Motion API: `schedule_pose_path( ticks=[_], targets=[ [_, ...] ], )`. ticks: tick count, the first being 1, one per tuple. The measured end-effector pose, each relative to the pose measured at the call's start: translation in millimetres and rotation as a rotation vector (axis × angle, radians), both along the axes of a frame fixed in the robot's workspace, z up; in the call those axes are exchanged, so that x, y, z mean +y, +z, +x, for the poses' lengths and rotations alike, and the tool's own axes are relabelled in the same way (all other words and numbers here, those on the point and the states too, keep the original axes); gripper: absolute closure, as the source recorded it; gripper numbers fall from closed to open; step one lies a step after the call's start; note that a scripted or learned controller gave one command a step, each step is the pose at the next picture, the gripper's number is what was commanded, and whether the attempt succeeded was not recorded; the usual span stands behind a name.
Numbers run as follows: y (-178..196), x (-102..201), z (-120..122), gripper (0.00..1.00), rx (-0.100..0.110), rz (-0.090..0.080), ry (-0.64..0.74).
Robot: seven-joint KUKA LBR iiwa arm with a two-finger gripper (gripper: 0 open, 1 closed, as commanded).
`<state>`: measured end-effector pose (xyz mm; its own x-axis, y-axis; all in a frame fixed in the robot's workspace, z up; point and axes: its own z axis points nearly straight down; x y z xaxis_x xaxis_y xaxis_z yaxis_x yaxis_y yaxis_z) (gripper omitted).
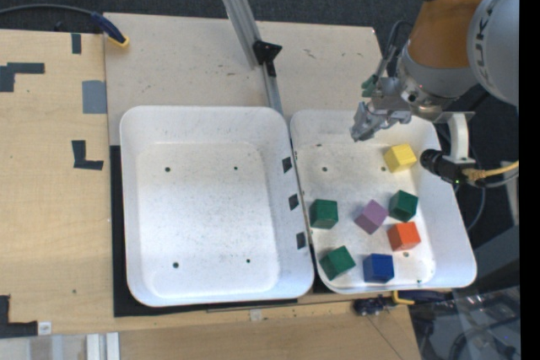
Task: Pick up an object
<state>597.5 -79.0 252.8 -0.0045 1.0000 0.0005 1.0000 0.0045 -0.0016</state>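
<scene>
Below the gripper (368,129), in the right bin (337,139), we see seven small blocks. Nearest to the gripper is the yellow block (400,157), just beside it and a little lower on the arm's side. Further down from the gripper lie a purple block (369,217) and, next to it toward the arm, a dark green block (403,204). An orange block (404,235) sits just under that one. On the other side of the purple block we find a second green block (323,213), and a third green block (338,261) lies still further from the gripper, near the bin's front rim. A blue block (378,267) is beside it. None of these blocks touches the gripper.

We cannot tell how the gripper stands, because it is small and blurred; nothing is seen in it. It hangs over the far part of the right bin. The left bin (135,131) is well apart from the gripper, across the shared rim. The arm (456,21) enters above the gripper.
</scene>
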Motion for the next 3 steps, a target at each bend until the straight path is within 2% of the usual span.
schedule_pose_path(
  ticks=[1,3],
  targets=[
    [-2.2,62.0,-0.5,1.0,0.0,0.002,0.003],
    [-20.1,155.0,-20.5,1.0,0.001,0.0,0.001]
  ],
)
